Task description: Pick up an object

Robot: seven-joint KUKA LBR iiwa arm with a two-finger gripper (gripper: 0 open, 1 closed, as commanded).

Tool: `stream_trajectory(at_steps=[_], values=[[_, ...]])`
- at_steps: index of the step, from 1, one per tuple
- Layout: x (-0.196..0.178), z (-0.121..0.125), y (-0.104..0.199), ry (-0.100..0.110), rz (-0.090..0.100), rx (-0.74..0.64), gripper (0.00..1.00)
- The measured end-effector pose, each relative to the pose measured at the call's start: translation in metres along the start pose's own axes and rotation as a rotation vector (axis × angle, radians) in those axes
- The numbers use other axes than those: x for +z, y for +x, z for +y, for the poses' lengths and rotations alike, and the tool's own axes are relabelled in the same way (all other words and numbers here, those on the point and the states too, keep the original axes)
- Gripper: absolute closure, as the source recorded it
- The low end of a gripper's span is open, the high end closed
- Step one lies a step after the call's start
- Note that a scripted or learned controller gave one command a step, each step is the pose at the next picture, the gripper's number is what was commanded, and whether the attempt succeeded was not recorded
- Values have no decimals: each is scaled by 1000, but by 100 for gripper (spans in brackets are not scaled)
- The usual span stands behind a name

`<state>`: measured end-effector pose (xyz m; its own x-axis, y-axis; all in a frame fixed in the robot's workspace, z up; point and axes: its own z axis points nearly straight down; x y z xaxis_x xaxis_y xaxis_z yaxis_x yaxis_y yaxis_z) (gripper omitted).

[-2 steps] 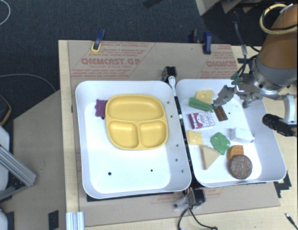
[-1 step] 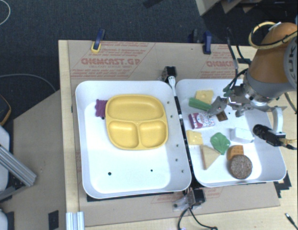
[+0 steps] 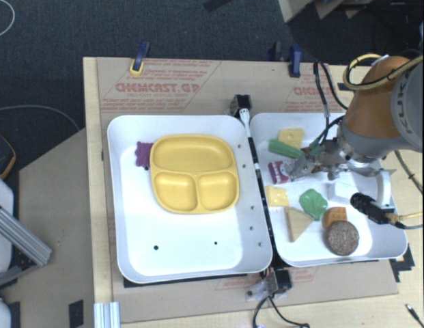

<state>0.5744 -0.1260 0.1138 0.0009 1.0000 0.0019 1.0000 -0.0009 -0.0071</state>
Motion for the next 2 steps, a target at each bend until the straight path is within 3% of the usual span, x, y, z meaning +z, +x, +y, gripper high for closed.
stream_trajectory(at_steps=[1,2], values=[[26,2,1,-7,3,-1,0],[12,5,1,-18,1,0,100]])
